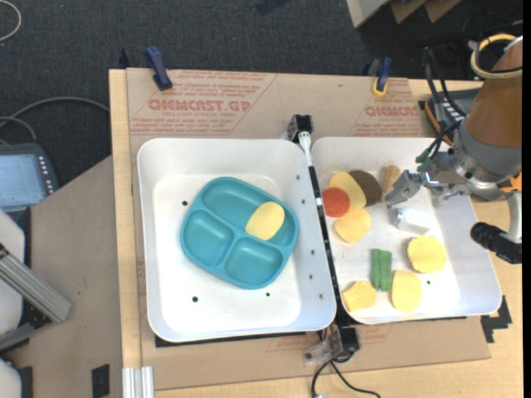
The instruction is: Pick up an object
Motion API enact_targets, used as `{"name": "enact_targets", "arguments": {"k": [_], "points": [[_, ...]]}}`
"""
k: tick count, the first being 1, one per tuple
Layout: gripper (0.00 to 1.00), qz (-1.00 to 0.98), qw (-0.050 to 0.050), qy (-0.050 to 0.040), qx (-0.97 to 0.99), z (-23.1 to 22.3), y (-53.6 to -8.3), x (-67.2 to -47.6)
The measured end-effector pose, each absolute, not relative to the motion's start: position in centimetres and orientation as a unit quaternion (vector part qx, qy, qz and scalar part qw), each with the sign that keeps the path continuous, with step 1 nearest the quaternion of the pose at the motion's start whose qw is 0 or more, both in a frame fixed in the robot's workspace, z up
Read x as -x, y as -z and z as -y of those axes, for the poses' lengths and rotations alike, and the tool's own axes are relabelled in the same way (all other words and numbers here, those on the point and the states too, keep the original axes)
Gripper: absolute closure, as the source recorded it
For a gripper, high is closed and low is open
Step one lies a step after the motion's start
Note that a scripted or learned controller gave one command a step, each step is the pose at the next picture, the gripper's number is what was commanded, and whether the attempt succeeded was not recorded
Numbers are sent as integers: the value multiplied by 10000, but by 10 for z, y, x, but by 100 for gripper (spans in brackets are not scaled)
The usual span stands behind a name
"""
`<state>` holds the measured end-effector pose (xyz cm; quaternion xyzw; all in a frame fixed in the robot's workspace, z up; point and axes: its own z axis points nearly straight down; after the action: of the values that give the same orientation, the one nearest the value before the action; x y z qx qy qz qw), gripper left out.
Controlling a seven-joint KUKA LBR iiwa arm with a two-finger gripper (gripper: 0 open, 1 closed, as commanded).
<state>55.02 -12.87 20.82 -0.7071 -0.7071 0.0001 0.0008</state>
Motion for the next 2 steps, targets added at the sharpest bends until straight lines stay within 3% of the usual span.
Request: {"name": "enact_targets", "arguments": {"k": [1, 2], "points": [[0, 7093, -43, 52, 7049, 74, -331, -501], [0, 7106, -20, 37, 7036, -3, -380, -480]]}}
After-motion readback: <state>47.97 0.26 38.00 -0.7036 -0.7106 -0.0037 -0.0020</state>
